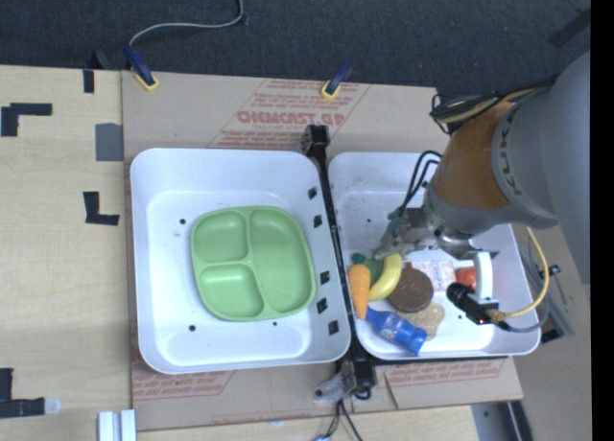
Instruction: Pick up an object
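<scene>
Two white bins are sitting on cardboard (278, 118) printed "CHEMCAST". Near the right bin (369, 190)'s toys, a banana (387, 276), carrot (359, 290) and blue packet (395, 330), the gripper (408, 230) is hanging; its pincer state, I cannot tell.

Arm (566, 151): grey and bulky, coming in from the right edge of the frame and filling the upper right and middle right.
Orange band (470, 156): wraps the arm just above the wrist, right of centre in the frame, facing left.
Wrist (460, 214): grey, below the orange band, bent downward and to the left.
Cables (460, 104): black and yellow, running along the top of the orange band; another yellow one loops at the lower right of the arm.
Gripper (411, 234): at the wrist's lower left, right of frame centre, pointing down; its tips are too dark and crowded to read.
</scene>
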Tool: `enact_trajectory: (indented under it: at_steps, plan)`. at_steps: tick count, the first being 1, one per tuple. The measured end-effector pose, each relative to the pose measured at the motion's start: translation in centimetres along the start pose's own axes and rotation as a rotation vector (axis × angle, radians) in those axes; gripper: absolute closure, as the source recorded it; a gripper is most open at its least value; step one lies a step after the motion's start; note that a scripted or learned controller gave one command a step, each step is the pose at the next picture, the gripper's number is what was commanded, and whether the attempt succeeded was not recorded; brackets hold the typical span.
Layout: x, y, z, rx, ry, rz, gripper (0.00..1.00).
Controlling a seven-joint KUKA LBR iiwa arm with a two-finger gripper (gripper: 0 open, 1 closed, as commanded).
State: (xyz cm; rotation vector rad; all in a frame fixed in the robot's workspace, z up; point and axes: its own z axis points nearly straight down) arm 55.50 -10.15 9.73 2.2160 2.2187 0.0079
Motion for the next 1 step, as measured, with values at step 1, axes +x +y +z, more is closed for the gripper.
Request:
enact_trajectory:
  at_steps: [1]
  plan:
    - [4.71,0.04,-8.72,0.007,0.001,-0.001,1.0]
